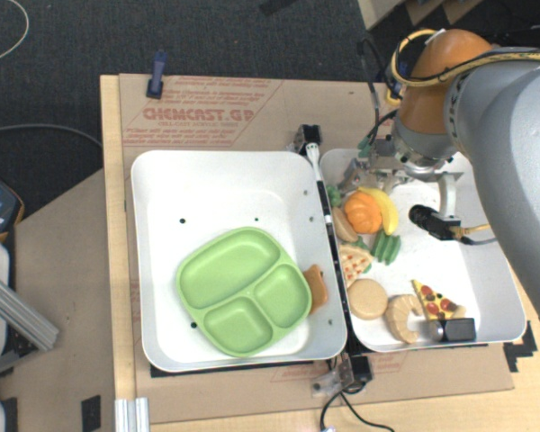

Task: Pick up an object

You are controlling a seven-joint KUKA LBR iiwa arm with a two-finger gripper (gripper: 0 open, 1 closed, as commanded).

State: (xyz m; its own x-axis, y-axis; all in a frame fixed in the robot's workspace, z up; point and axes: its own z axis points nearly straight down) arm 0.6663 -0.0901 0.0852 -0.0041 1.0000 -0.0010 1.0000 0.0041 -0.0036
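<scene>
My gripper (376, 176) hangs low over the back left part of the right bin (486, 277), just above a toy orange (362, 212) and a yellow banana (386, 209) that lie against each other. A green vegetable piece (386, 247) rests right in front of them. The wrist hides the gripper's tips. Nothing can be seen held.
Toward the front of the right bin lie a red-dotted waffle piece (354, 261), a round cookie (368, 299), a bread slice (401, 319), a pizza slice (431, 299) and a black block (458, 329). The left bin (162, 187) holds a green divided plate (243, 288) and a brown piece (317, 286).
</scene>
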